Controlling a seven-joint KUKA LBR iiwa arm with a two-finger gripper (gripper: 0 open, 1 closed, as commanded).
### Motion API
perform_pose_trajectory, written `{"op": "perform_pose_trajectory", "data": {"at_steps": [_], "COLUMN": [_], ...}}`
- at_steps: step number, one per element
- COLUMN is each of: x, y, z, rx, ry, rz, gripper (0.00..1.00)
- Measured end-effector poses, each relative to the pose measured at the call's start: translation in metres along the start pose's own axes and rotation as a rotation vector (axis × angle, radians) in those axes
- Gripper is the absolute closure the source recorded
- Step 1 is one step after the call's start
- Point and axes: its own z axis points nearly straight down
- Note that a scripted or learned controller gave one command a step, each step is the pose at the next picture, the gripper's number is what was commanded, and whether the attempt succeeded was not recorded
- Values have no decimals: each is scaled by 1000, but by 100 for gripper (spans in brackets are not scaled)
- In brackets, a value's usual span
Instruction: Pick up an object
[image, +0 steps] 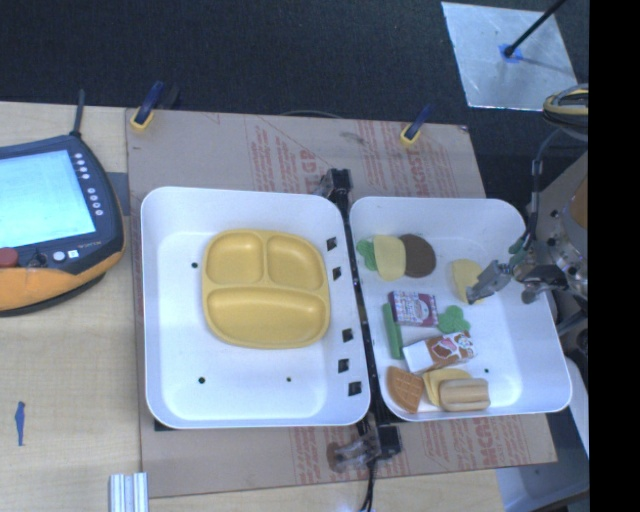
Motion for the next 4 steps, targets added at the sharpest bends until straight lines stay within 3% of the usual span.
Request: {"op": "perform_pose_trajectory", "data": {"at_steps": [1, 2, 3, 4], "x": [36, 64, 70, 50], "y": [77, 136, 140, 33], "z": [131, 123, 121, 125], "rx": [2, -6, -3, 10], "ry": [0, 0, -2, 0], "rz": [-6, -3, -1, 5], "gripper": [0, 0, 0, 0]}}
